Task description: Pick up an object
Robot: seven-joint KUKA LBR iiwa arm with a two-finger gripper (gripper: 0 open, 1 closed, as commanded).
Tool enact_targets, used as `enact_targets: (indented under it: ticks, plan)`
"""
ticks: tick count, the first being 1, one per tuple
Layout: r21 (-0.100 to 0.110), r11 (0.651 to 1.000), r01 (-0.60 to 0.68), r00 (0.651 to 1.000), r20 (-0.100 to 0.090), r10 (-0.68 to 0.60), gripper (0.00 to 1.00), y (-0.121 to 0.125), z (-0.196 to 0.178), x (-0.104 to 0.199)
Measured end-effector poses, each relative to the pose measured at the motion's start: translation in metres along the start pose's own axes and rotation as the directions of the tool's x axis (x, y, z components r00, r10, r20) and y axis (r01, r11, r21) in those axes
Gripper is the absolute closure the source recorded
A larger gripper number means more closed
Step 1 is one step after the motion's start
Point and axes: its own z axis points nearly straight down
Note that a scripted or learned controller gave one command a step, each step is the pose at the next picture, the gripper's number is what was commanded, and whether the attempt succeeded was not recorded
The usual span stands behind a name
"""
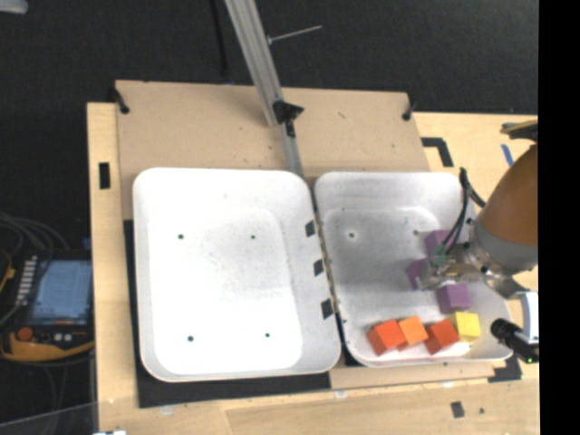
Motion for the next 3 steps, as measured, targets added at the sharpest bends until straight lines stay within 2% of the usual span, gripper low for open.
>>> enact_targets:
  ticks: [1,2,3]
  plan:
    - [0.019,1.000,0.004,1.000,-0.002,-0.004,1.00,0.010,-0.059,-0.007]
    - [0.021,1.000,0.006,1.000,-0.003,-0.006,1.00,0.013,-0.085,-0.008]
    - [0.024,1.000,0.006,1.000,-0.006,-0.006,1.00,0.015,-0.095,0.036]
